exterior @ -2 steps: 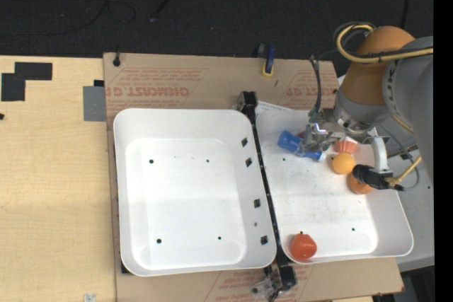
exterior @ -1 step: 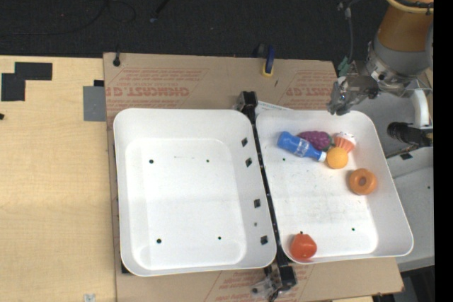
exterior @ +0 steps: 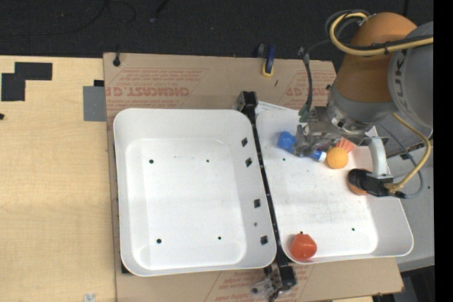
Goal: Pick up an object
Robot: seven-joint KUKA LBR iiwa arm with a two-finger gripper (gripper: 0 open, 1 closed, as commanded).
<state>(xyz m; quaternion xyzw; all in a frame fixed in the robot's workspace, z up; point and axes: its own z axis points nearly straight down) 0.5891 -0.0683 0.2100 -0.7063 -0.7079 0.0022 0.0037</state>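
Nearest the lens, hard against the near rim of the right bin (exterior: 333, 212): one red round object (exterior: 304, 246), tomato-like, glossy, with a small dark stub on top. Lies well apart from everything else in that bin.

Deeper in, in the far half of the right bin, toward its left wall: one blue object (exterior: 286, 141), small, blocky and shiny. Sits touching or just beside the gripper (exterior: 311, 143); cannot tell which.

Also in the far half, closer to the bin's middle: one orange ball (exterior: 338, 158), smooth and plain, near the gripper. Beside the ball, a small blue-and-white tip (exterior: 320, 154), too small to say whether part of the blue object or a separate piece.

By the right wall of the right bin: one orange-red lump (exterior: 359, 184), half covered, shape unclear.

Counted in the right bin: one red, one blue, one orange, one orange-red, so four for certain, perhaps a fifth.

Over the bin's far right corner: one grey arm (exterior: 417, 81), reaching down to the gripper low above the bin floor. Pincer apart or together: cannot tell.

Two white bins in all, with the left bin (exterior: 184, 201) side by side against the right bin's left wall, along one black strip (exterior: 258, 173).
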